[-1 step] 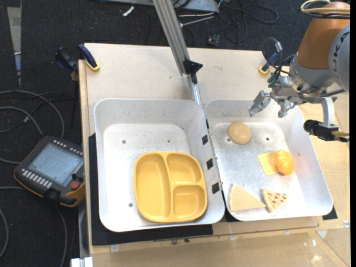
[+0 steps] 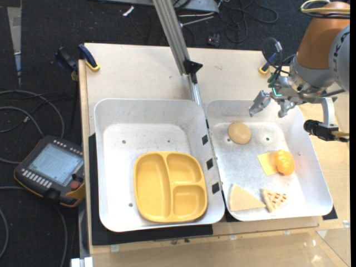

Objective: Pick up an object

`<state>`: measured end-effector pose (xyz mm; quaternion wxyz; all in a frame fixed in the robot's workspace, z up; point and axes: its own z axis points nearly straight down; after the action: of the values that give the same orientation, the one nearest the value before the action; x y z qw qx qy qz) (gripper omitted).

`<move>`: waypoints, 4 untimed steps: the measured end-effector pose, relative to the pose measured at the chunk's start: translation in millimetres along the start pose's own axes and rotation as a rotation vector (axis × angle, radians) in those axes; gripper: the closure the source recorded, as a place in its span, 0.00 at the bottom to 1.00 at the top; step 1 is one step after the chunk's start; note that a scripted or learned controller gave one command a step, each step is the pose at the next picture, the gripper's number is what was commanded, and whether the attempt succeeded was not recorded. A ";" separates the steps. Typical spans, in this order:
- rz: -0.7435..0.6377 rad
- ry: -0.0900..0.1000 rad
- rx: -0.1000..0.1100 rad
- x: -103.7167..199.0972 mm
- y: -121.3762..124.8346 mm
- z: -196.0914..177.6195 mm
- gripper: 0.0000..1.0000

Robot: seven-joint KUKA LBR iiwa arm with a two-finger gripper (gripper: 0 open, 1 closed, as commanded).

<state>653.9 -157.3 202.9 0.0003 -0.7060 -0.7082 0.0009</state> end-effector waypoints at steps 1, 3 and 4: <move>0.000 0.001 0.002 0.4 2.0 43.2 0.00; 0.001 0.000 -0.001 9.1 -5.6 107.8 0.00; 0.001 0.000 -0.003 9.2 -4.9 96.9 1.00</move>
<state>648.8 -148.1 106.1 -0.0010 -0.7062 -0.7080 -0.0001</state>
